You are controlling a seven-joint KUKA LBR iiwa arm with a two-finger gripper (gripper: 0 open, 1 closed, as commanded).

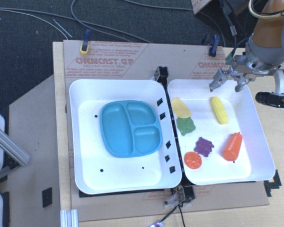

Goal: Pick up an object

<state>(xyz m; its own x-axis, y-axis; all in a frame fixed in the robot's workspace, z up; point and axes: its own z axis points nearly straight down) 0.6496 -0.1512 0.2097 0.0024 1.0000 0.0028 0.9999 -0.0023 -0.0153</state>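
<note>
The right bin [260, 141] holds several toy foods: a yellow corn cob [219, 109], a pale yellow piece [181, 108], a green piece [185, 125], purple grapes [204, 146], a red tomato [193, 161] and an orange carrot [232, 146]. My gripper [228, 82] hangs over the bin's far edge, just above and beyond the corn cob. Its two fingers are spread apart with nothing between them.
The left bin [83, 141] carries a blue divided plate [131, 127]. A black divider with clips [164, 122] runs between the bins. Blue clamps [85, 46] hold the cardboard at the back. Cables lie on the dark floor beyond.
</note>
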